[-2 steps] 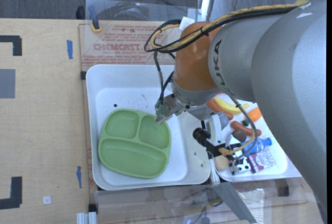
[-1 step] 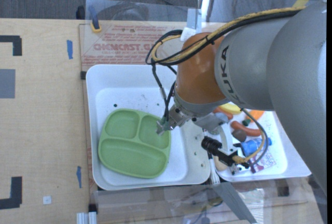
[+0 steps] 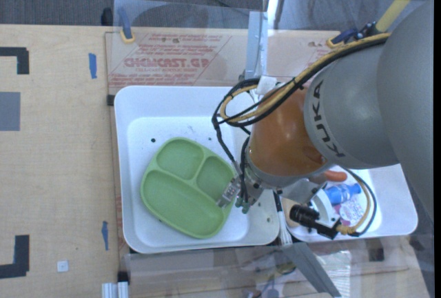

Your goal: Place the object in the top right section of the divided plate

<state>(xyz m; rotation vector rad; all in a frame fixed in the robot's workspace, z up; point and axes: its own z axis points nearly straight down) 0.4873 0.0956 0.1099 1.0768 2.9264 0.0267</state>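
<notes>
A light green divided plate lies tilted in the left white bin. It has one large section at the lower left and two smaller ones along its upper right side. My gripper hangs low at the plate's right rim, beside the rightmost small section. The orange band and grey body of the arm cover what is directly under the wrist. I cannot make out any object between the plate and the gripper.
The right bin holds small items mostly hidden by the arm: an orange piece, a blue one and a white-pink one. Black cables loop off the wrist. A clear panel and cardboard stand behind the bins.
</notes>
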